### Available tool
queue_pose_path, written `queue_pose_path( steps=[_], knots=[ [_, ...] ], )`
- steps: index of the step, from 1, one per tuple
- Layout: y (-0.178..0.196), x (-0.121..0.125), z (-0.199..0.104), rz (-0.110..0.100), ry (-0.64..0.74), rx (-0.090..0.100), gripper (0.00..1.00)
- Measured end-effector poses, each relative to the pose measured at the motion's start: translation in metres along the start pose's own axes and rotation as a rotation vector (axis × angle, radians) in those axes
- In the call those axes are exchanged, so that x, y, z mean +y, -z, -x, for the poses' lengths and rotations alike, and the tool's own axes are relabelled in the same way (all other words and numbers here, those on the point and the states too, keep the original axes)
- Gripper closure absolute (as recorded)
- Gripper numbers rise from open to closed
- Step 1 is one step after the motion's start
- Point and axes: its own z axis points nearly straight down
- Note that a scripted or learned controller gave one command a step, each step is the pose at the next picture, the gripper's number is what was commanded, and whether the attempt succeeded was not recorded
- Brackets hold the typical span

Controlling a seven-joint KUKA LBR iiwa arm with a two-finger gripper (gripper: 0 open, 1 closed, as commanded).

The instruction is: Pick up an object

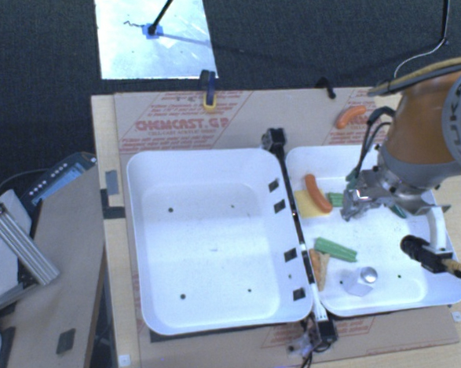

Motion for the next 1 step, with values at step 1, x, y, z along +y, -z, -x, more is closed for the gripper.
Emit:
queue_pose_path(
  steps=[1],
  knots=[
    [0.0045,0.0026,0.0012,0.009,0.000,-0.002,0.00]
  ],
)
